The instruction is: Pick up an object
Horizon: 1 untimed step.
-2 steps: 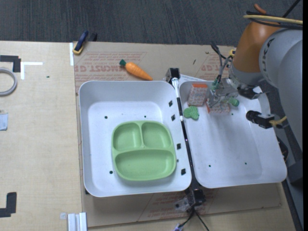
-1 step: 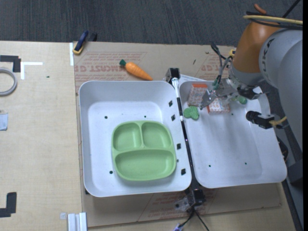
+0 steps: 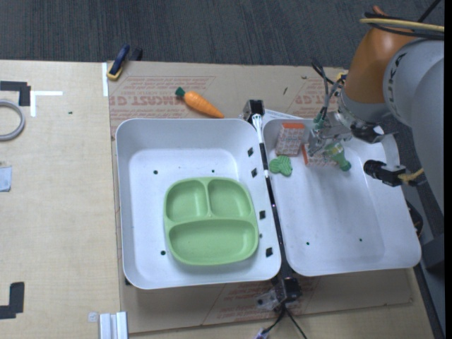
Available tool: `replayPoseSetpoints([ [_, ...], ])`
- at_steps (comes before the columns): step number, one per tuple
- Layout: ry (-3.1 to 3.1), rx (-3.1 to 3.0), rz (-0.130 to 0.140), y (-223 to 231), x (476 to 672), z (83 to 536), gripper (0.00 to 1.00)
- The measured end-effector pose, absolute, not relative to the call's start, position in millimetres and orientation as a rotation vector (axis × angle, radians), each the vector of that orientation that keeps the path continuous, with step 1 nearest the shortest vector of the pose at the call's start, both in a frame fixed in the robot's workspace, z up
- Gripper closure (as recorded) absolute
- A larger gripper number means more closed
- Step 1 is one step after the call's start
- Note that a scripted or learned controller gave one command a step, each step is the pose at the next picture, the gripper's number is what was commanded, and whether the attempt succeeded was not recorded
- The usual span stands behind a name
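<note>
- The arm (image 3: 402, 69), grey with an orange band, enters from the upper right of the frame and reaches down into the right bin (image 3: 346, 224).
- The hand (image 3: 326, 145) is positioned low over the upper part of the right bin, directly above a clear, pink-tinted item (image 3: 316, 155). Whether that item is between the fingers, and whether the hand is open or closed, cannot be determined from this view.
- A dark green object (image 3: 342, 164) lies just to the right of the hand, partly covered by it.
- A small box with a red and white label (image 3: 289, 138) lies in the upper left area of the right bin, just beside the hand.
- A green, leaf-shaped toy (image 3: 281, 165) lies below the box, close to the wall shared by the two bins.
- The left bin (image 3: 141, 189) contains a green divided plate (image 3: 210, 221) with three compartments, positioned in the lower centre of that bin.
- A toy carrot (image 3: 199, 102) rests on the cardboard sheet (image 3: 162, 90) above the left bin, outside both bins.
- A blue and yellow item (image 3: 119, 61) lies at the upper left corner of the cardboard.
- The surface (image 3: 56, 210) at the left of the frame carries black tape marks and a roll of tape (image 3: 10, 121) at the frame edge.
</note>
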<state>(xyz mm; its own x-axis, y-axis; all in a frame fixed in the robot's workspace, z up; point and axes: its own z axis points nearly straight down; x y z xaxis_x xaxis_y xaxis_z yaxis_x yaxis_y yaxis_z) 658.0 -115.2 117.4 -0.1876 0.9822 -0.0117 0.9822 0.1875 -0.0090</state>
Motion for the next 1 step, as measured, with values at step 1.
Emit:
replayPoseSetpoints([
  [1, 2.418, 2.0, -0.022, -115.1, 657.9, 117.3, 0.0],
])
